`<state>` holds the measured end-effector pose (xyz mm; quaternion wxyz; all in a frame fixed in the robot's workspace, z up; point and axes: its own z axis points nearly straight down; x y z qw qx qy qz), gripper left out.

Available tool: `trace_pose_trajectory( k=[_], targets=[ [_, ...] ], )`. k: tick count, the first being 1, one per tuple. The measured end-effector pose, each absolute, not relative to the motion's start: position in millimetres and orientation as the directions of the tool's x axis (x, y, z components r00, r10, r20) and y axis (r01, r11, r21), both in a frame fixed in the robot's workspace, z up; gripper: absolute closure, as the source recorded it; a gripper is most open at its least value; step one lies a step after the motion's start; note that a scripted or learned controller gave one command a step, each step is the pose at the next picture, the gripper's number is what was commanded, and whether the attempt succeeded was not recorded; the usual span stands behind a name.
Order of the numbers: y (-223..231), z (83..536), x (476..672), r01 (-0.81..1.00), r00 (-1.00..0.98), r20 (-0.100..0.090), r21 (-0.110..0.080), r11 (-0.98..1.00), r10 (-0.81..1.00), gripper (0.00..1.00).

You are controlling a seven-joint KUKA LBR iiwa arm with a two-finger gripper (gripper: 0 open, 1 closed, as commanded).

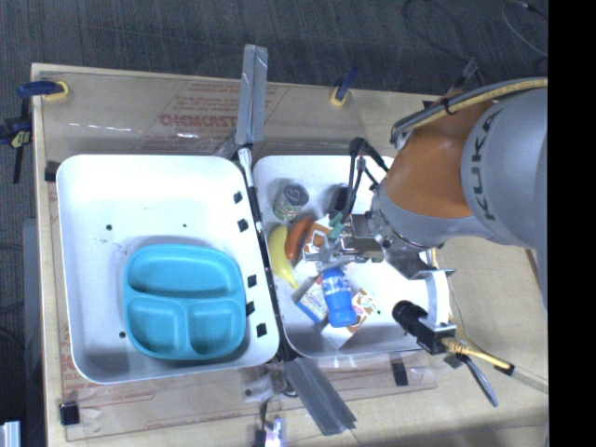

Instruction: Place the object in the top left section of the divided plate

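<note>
Lying smooth, rounded blue divided plate.

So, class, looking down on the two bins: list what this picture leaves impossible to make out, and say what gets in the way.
- Gripper in the camera view: whether it is open or shut is lost among the clutter beneath it.
- Right bin: its right side is hidden by the arm.
- Blue bottle and packet: labels too small to read.
- Divided plate: fully visible in the left bin.
</note>
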<state>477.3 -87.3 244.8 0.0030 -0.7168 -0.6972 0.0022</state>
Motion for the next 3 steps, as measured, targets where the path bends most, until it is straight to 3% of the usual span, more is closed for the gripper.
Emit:
trace_pose_trajectory(
  k=[1, 2, 3],
  targets=[
    [-26.2, 199.1, 476.8, 0.939, -0.344, 0.002, -0.006, 0.344, 0.939, 1.0],
    [29.3, 204.4, 476.8, 0.876, -0.482, 0.001, -0.005, 0.482, 0.876, 1.0],
    [22.1, 189.4, 476.3, 0.705, -0.709, 0.004, -0.005, 0.709, 0.705, 1.0]
  ],
)
